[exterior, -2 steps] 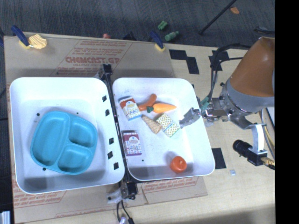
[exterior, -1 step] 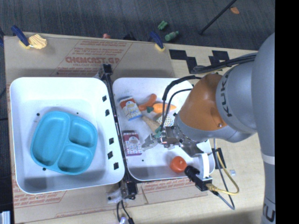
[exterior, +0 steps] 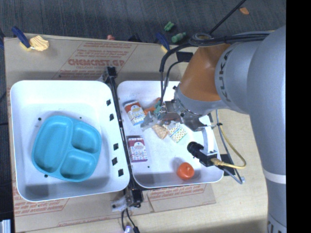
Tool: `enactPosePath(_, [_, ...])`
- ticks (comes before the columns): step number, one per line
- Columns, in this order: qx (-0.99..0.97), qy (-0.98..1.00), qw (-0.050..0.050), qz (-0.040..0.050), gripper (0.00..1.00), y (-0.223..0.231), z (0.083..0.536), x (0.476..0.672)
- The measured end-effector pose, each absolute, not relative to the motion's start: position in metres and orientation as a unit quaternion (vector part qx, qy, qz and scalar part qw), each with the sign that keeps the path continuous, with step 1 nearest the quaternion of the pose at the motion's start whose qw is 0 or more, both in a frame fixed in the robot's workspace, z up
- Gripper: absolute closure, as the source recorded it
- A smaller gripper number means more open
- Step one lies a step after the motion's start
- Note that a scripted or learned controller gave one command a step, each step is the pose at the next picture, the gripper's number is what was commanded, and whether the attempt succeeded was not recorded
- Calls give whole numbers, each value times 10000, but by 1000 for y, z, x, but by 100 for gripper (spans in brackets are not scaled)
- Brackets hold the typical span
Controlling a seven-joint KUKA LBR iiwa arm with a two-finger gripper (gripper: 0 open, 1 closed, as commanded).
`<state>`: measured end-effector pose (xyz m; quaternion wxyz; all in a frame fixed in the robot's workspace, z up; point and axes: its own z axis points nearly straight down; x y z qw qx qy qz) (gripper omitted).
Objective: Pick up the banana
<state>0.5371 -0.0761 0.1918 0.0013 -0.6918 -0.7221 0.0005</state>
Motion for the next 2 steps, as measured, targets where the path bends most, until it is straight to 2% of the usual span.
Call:
enactPosePath(1, [-5936,-8048,22,15,0,16,191,531])
enactPosePath(2, [-5925,-8056,26,22,100,15,201,532])
